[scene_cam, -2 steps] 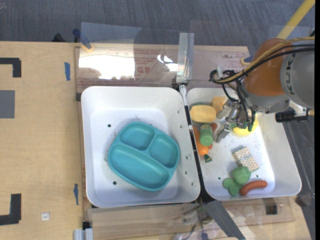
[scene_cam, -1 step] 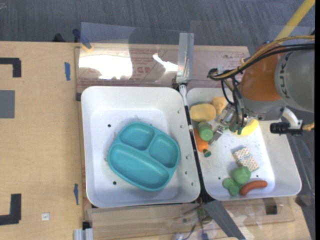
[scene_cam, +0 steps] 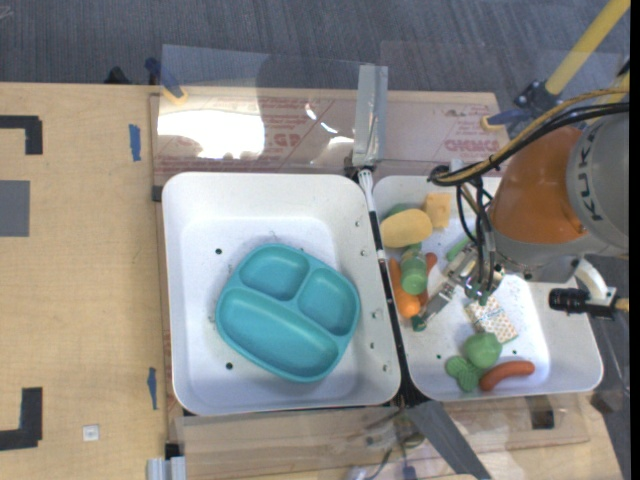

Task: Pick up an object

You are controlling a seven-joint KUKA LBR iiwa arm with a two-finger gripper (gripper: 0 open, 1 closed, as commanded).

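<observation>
Toy food lies scattered in the right bin (scene_cam: 570,368): a yellow lemon (scene_cam: 405,228), an orange carrot (scene_cam: 409,286), a green pepper (scene_cam: 481,351), a red sausage (scene_cam: 507,373). All look like light, hard, smooth plastic, so rounded pieces may slip; the carrot's narrow middle seems the safest hold. The gripper (scene_cam: 470,286) hangs low near the carrot; how far open it is, I cannot tell.
</observation>
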